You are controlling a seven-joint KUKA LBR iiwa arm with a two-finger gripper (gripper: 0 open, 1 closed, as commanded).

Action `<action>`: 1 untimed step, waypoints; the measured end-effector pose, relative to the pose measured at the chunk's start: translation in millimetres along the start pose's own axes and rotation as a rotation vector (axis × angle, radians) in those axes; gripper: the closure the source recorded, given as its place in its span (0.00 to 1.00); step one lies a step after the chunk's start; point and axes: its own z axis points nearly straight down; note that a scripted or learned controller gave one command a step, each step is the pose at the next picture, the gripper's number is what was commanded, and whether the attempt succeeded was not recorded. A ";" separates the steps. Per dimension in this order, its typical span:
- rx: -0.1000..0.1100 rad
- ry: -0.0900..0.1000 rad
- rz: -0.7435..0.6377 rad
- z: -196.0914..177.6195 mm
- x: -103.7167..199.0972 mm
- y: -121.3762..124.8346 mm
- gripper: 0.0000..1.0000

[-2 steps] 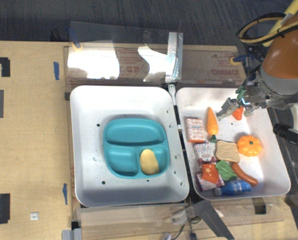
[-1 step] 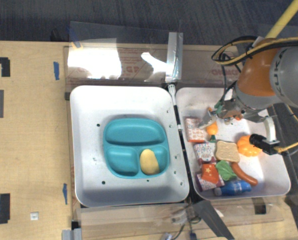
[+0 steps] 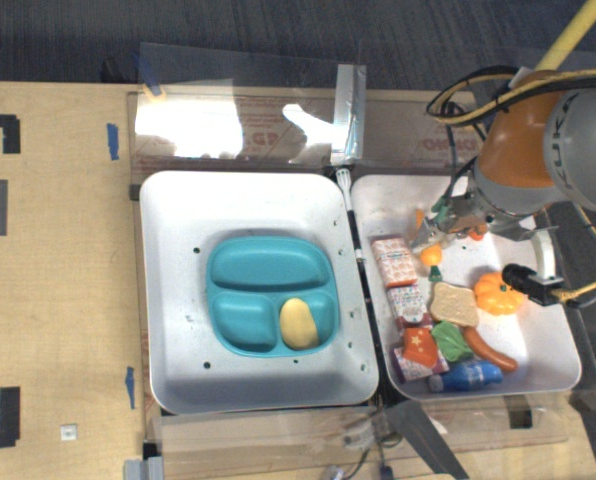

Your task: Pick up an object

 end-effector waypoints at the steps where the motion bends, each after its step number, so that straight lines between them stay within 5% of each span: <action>1: 0.012 0.003 0.180 -96.4 54.2 19.2 1.00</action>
